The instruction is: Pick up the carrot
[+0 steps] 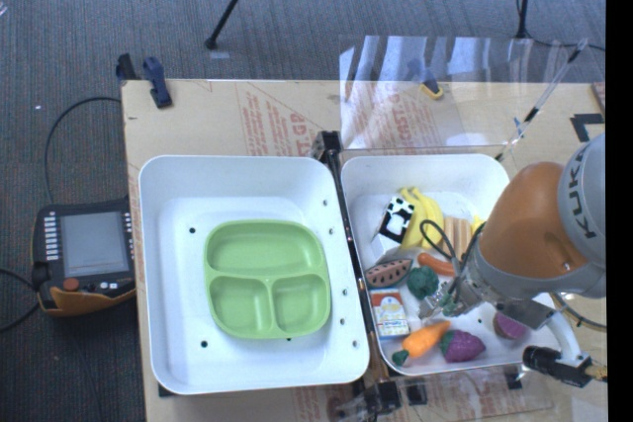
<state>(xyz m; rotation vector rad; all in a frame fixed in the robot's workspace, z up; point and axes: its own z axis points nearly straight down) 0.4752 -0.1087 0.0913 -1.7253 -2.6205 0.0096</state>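
Two bins, carrot in right bin

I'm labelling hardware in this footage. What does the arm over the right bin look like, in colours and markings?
The arm is a thick, rounded body with a broad orange band and a grey section above it bearing dark letters, apparently "KU". A thin dark cable loops beside the band. The gripper below it is small, dark and metallic; its details are too small to make out.

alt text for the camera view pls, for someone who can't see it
The arm's gripper hovers just above the carrot in the right bin, among other toy foods. The left bin holds a green tray.
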